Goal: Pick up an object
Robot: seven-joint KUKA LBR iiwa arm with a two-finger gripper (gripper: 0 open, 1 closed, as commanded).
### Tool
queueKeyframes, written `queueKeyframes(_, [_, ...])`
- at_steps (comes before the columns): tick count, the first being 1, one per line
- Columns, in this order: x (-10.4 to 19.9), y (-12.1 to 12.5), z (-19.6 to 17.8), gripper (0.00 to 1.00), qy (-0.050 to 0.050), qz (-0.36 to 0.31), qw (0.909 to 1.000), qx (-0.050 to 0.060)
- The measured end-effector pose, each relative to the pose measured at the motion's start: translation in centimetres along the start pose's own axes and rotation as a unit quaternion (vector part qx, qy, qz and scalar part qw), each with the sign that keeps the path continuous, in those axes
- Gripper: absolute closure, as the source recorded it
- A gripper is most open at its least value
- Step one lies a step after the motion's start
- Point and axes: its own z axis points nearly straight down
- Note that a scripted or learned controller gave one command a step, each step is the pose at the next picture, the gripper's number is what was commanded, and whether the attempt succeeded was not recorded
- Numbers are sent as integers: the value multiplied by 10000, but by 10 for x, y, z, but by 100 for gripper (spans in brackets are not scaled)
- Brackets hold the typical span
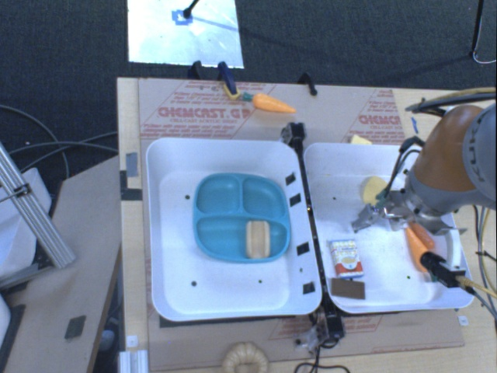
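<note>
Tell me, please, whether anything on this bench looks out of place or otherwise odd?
Yes: a toy carrot lies outside both bins, on the board behind the left bin. A beige ring also sits off the bins, at the bench's front edge. Inside the bins, the blue plate and the small carton look orderly.

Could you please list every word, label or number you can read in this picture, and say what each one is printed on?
"CHEMCAST GP": red print on the brown cardboard sheet under the two bins, at its upper left.
The same red print recurs at the cardboard's upper right, cut off and too blurred to read.
The small red and white carton in the white right-hand bin: its label is too small to read.
</note>
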Motion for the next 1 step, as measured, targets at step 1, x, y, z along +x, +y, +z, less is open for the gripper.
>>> queueKeyframes(1, [0,1,8,0,-6,4,10000,-13])
